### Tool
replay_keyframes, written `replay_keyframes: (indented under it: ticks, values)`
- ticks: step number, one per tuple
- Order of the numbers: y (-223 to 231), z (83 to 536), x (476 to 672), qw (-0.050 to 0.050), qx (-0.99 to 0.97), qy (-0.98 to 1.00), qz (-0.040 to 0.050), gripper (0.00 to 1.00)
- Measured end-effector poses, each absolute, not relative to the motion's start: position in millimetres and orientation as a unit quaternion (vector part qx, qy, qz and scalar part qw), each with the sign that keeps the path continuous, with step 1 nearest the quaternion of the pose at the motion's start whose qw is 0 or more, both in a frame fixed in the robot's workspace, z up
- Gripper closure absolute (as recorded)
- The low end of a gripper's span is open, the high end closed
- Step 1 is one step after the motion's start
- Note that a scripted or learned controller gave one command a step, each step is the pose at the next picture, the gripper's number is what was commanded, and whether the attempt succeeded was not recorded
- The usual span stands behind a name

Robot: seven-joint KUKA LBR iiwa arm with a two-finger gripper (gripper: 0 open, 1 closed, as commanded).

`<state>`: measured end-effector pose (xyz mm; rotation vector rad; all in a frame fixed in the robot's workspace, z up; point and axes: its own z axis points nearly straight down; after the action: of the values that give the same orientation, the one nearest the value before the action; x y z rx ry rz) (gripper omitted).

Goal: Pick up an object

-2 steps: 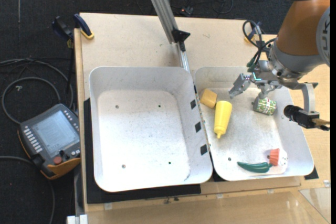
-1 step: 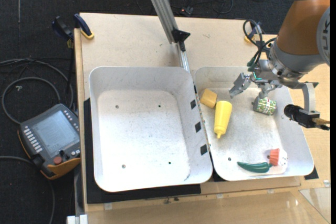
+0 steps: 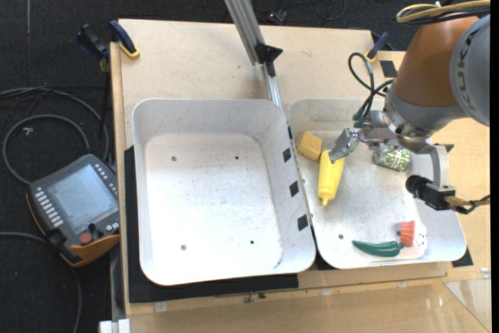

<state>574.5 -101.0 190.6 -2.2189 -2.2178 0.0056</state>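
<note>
In the right bin (image 3: 366,261) a yellow squeeze bottle (image 3: 330,182) lies lengthwise in the left half. A small yellow block (image 3: 309,145) rests just up and left of it. My gripper (image 3: 341,147) hangs low over the bin, right at the bottle's upper end and just right of the block. A green patterned object (image 3: 392,159) lies under the wrist, partly covered by it. A green chili pepper (image 3: 378,247) and a small orange-red piece (image 3: 406,230) lie near the bin's front right corner.
The left bin (image 3: 156,168) stands beside the right one, and their walls meet at a ridge with black clips (image 3: 295,187). A slanted metal rail (image 3: 238,0) reaches in from the back. A cable (image 3: 448,203) trails off the wrist at right.
</note>
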Motion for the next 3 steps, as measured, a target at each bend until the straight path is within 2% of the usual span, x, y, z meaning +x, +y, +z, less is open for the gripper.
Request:
replay_keyframes:
  ticks: [1, 2, 3]
  values:
    - [-107, 140, 566.3, 0.002, -0.708, -0.706, 0.0019, 0.0]
    - [-107, 93, 566.2, 0.0, -0.707, -0.707, 0.0005, 0.0]
    - [-107, 106, 567.0, -0.001, -0.708, -0.706, -0.0007, 1.0]
